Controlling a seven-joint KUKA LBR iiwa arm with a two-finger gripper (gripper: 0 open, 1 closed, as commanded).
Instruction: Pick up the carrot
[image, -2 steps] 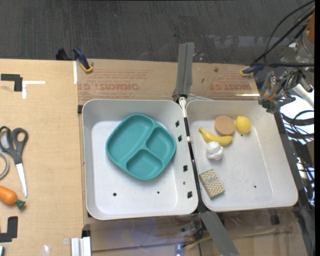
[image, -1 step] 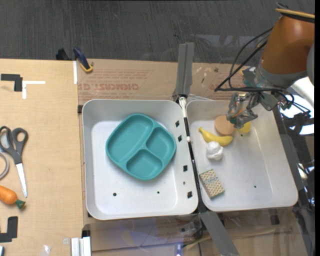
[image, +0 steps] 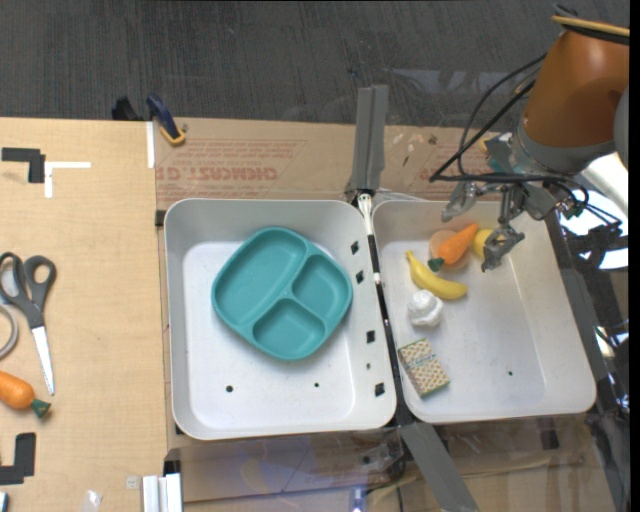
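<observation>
An orange carrot (image: 456, 246) lies in the right bin (image: 560, 330) near its far wall, tip pointing up-right, resting against a small yellow piece (image: 484, 239). My gripper (image: 478, 222) hovers just above and to the right of it, open. One finger (image: 457, 202) is beyond the carrot and the other (image: 498, 246) is at its right. Nothing is held between them. A second carrot (image: 15, 391) lies on the wooden bench at far left.
A banana (image: 436, 279), a white lump (image: 426, 309) and a patterned block (image: 423, 367) lie in the right bin near the divider. A teal divided plate (image: 283, 292) sits in the left bin (image: 190, 330). Scissors (image: 30, 300) rest on the bench.
</observation>
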